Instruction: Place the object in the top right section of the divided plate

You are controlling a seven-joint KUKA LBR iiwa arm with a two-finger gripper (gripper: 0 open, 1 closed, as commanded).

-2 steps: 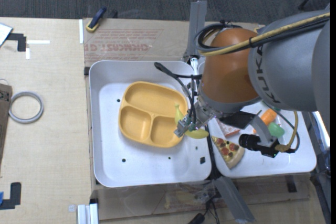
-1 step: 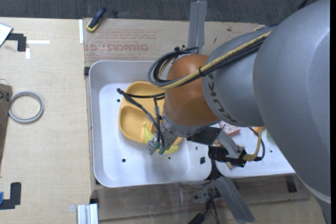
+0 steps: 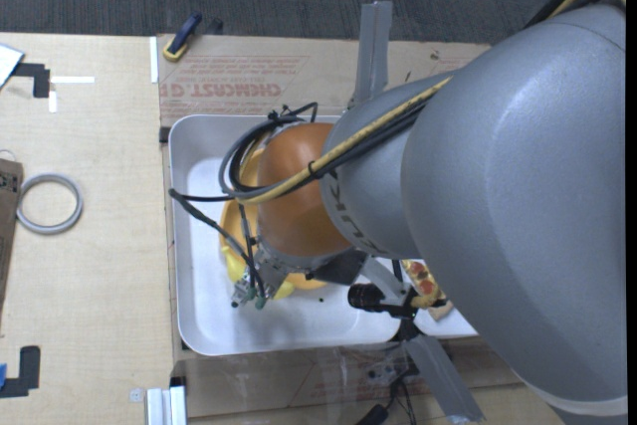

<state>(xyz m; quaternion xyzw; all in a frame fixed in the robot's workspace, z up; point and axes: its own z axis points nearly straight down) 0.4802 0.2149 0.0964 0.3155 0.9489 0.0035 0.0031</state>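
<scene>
Reaching deep into the white bin (image 3: 199, 314), the arm hides its gripper, state unclear; lift slowly, keeping clear of the yellow object (image 3: 234, 264) beneath.

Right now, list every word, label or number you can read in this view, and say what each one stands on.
"CHEMCNST. GF...", red print seen upside down, partly legible, on the cardboard sheet behind the white bin.
A second, smaller line of red print above it on the same sheet: too blurred to read.
No other readable text.
</scene>
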